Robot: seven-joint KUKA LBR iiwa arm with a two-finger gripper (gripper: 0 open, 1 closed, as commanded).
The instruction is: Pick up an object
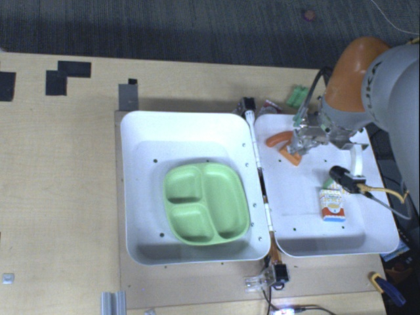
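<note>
- Hovering low over the far end of the right white plastic bin (377, 176), the metal two-finger gripper (303, 140) is seen just above the orange carrot-shaped toy (282, 141).
- Finger spacing can't be judged — the wrist hides the tips.
- Nothing is seen pinched; the grasp is judged not yet made.
- Descent should be centred across the toy's narrow width, closing only once the tips straddle it.
- The small white carton with a red-and-blue label (333, 203) lies well apart — no interference expected.
- The green three-compartment plastic tray (205, 202) rests in the left white bin (134, 176).

Green tray (206, 202); white bins (141, 143)
</note>
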